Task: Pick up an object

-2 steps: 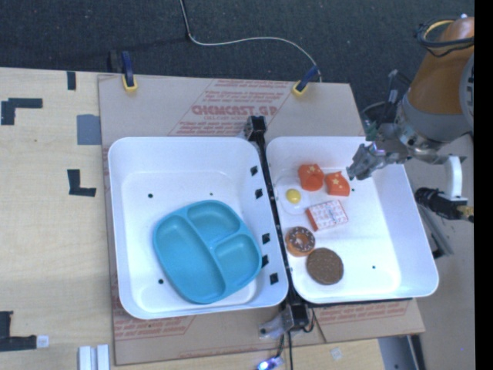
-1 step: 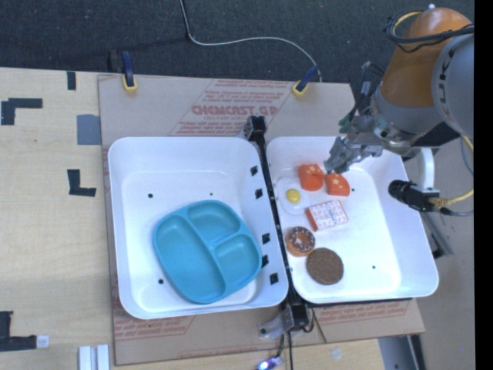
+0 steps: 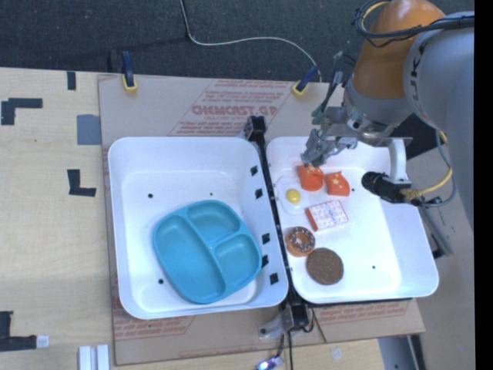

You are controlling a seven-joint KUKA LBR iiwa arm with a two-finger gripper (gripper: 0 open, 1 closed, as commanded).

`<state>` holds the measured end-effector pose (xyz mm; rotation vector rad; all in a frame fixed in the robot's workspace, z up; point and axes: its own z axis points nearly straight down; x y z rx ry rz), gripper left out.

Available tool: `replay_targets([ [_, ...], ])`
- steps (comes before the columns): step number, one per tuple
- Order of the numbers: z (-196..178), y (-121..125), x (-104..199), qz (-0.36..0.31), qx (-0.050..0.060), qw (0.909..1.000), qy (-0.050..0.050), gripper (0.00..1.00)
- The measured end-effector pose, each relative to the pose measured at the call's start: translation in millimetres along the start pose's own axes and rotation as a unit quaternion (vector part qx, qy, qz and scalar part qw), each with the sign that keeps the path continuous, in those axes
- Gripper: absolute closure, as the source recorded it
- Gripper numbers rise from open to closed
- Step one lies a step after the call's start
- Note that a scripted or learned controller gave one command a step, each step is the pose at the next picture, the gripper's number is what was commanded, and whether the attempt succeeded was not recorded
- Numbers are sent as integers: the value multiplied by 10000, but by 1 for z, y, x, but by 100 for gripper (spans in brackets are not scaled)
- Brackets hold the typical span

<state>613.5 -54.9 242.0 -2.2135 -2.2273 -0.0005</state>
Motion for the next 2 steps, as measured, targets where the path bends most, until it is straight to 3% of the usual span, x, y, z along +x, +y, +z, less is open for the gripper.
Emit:
replay_targets([
  [2,22,13,117,-2,8,10000,-3,100],
])
